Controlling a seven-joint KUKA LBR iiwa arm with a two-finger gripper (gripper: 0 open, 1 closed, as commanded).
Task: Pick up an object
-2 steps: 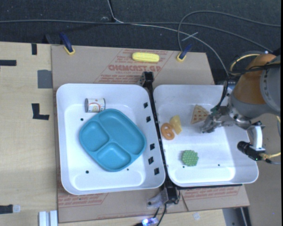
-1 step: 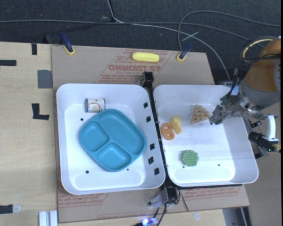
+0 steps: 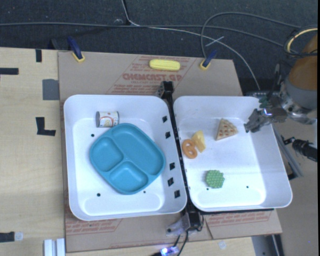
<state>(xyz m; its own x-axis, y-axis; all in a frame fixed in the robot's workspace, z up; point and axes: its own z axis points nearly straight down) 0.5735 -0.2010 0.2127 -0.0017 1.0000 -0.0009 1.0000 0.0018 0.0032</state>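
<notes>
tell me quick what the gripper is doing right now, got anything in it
gripper: over the right edge of the right bin, beside the pizza slice, nothing seen between its fingers; open or shut cannot be told.

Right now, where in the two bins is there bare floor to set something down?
Left bin: a strip along the near wall below the tray; can and tray crowd the rest. Right bin: open floor right of the green ball, below the wedge; pretzel and cheese crowd its left.

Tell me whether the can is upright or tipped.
Tipped. The can lies on its side in the left bin, above the blue tray.
</notes>
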